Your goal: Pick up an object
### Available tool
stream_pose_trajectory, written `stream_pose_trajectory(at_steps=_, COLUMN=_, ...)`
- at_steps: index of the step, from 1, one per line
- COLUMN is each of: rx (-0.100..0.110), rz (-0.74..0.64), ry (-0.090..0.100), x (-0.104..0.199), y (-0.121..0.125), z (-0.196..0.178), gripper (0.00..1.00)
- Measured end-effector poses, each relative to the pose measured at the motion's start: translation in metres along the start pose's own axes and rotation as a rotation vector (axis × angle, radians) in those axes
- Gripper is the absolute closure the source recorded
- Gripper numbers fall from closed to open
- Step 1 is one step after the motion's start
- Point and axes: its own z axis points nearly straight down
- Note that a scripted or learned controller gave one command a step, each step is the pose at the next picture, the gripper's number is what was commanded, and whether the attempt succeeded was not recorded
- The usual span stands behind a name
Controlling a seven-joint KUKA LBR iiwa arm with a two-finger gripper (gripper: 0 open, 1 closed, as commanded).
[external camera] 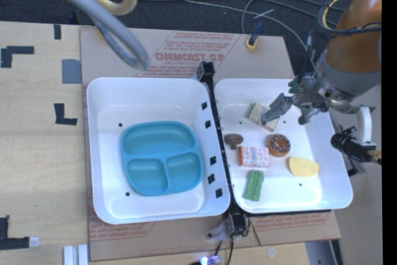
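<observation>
Gripper (pixel 271 113) — two bins (pixel 99 102), six objects (pixel 254 156)

The two white bins (pixel 99 133) look like smooth, slightly glossy plastic, as does the blue divided tray (pixel 162 156). Beneath them lies matt brown cardboard (pixel 180 53) on a pale wood-grain bench (pixel 37 152).

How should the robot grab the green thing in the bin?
Probably from straight above, pinching the green block across its narrow width at the middle. It lies flat and long, with bare bin floor on both long sides, though the red-and-white packet sits close above it.
</observation>
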Motion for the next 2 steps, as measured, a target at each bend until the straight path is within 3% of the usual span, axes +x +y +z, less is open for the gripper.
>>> stream_pose_trajectory(at_steps=1, rx=-0.012, rz=-0.004, ry=-0.001, x=0.0, y=0.002, z=-0.006, gripper=0.0)
stream_pose_trajectory(at_steps=2, rx=-0.008, rz=-0.002, ry=-0.001, x=-0.001, y=-0.004, z=0.055, gripper=0.0)
